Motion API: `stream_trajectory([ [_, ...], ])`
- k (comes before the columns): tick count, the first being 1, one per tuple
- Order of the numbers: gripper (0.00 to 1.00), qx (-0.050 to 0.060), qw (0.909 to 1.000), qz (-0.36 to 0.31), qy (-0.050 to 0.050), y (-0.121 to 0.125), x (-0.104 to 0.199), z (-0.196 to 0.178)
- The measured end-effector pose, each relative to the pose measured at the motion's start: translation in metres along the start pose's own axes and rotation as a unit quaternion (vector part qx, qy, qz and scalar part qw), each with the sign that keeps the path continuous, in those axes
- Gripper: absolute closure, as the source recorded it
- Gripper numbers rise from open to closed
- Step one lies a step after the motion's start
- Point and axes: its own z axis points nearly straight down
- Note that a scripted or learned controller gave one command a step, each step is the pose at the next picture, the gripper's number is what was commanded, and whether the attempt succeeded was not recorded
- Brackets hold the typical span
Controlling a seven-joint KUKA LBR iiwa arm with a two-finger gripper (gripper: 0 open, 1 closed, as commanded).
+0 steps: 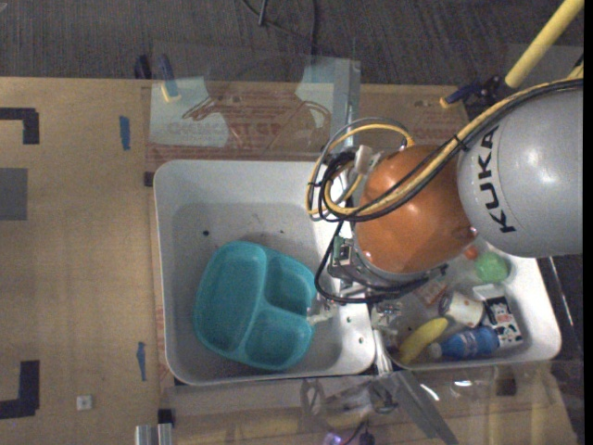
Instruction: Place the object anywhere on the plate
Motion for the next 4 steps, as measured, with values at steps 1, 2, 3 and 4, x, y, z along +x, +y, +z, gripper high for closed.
stream_trajectory([
  [1,0.0,-0.015,0.9979,-0.058,-0.023,0.012,0.004,-0.053],
  [2,0.0,-0.016,0.9897,0.141,-0.021,0.027,-0.054,0.038],
  [3,1.0,-0.017,0.9899,0.14,-0.017,0.028,-0.052,0.028],
  [4,1.0,-0.015,0.9964,-0.08,-0.025,0.048,-0.124,-0.053],
])
